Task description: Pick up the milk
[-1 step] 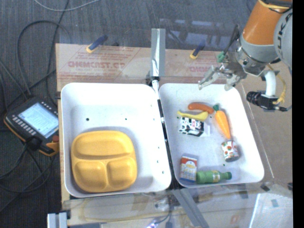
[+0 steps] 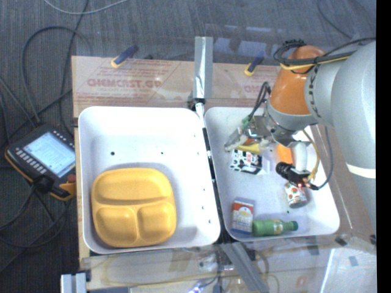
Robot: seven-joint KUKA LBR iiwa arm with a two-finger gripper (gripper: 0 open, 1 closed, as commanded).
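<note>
- A green plastic bottle (image 2: 275, 227) is lying on its side along the near wall of the right-hand shallow white bin (image 2: 333, 221); a small red and orange box (image 2: 242, 216) is lying just beside the bottle's left end
- A small white can with red markings (image 2: 295, 195) is lying tilted a little further back, near the same bin's right wall
- The milk (image 2: 246, 160), a small carton with black and white cow patches, is lying flat on the floor of that bin, in its far left part, near the wall between the bins and well apart from the bottle
- The end effector (image 2: 249, 133) is hanging just behind the milk, close over it; whether it is wide or narrow cannot be told, and contact with the carton cannot be told either
- A yellow plastic tray with three compartments (image 2: 134, 206) is sitting in the near part of the left-hand white bin (image 2: 98, 127)
- Both bins are sitting side by side on the pale brown surface (image 2: 122, 81)
</note>
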